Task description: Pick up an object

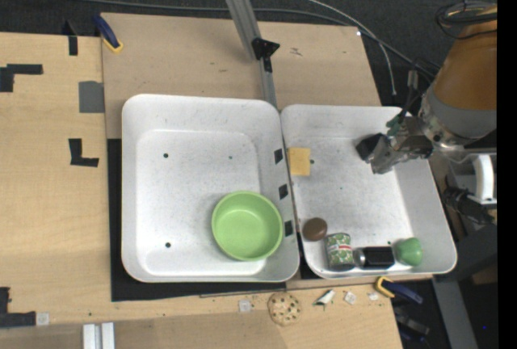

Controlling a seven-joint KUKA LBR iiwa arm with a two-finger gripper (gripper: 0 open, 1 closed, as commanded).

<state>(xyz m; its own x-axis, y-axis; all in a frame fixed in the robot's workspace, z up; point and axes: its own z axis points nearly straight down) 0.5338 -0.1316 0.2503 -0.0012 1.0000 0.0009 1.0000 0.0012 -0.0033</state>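
My gripper (pixel 377 155) hangs over the right side of the right bin (pixel 355 121), its dark fingers pointing left. I see nothing between them. Along the right bin's front edge lie a brown round object (pixel 314 228), a small green-labelled can (pixel 338 250), a black object (pixel 375 258) and a green object (pixel 409 251). A tan block (pixel 300 161) rests near the bin's left wall. In the left bin (pixel 161 121) sits a green bowl (pixel 246 225) at the front right.
A slanted metal pole (pixel 239 4) rises behind the bins. A cookie-like disc (pixel 282 309) and small scraps lie on the bench in front of the bins. Cables run across the dark floor at the back.
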